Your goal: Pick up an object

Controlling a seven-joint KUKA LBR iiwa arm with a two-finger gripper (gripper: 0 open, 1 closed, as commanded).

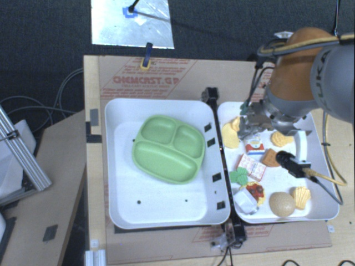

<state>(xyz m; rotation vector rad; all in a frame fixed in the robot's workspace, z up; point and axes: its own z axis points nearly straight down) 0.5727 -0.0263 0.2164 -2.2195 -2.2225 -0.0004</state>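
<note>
My gripper (250, 127) hangs low over the back left part of the right bin (327, 204), under the grey and orange wrist. A yellow toy food piece (229, 136) lies just left of it. A small red and white carton (254, 146) sits directly in front of it. Nearby lie a red-checked box (250, 165), a brown cookie (270, 158) and a green piece (239, 176). I see nothing between the fingers.
The left bin (122, 204) holds a green divided plate (168, 148). At the right bin's front lie a tan round bun (282, 204), a yellow shell (302, 195), a pizza-like piece (255, 191) and a pale wrapped item (246, 203). A black divider (219, 154) separates the bins.
</note>
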